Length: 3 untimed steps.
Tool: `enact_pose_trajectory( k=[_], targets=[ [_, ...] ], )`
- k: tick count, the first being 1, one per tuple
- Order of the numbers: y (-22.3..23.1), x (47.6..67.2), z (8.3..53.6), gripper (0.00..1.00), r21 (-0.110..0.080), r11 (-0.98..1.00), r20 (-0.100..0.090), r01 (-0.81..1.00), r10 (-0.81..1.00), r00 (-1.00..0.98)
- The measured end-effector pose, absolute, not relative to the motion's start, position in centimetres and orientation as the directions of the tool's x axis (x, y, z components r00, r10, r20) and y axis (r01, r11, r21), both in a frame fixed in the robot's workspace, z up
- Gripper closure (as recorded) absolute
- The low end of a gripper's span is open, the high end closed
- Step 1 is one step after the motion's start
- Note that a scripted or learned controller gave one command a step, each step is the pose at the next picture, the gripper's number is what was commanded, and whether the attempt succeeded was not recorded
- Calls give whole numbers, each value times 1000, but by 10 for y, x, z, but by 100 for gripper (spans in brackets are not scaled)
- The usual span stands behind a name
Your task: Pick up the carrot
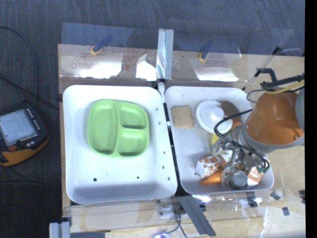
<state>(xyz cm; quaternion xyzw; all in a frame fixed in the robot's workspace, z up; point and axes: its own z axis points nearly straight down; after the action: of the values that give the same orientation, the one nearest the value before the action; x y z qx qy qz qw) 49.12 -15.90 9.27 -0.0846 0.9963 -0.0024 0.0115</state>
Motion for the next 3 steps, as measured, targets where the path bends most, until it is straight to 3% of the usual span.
enact_pose_trajectory(
  k=[1,2,3],
  targets=[
    [-139,540,91,0,-4,1000,-15,-30,-30,-999],
    [-100,502,92,0,-6,994,-21,-105,-105,-994],
    [-125,496,93,0,-18,782,-21,-623,-624,-781]
  ],
)
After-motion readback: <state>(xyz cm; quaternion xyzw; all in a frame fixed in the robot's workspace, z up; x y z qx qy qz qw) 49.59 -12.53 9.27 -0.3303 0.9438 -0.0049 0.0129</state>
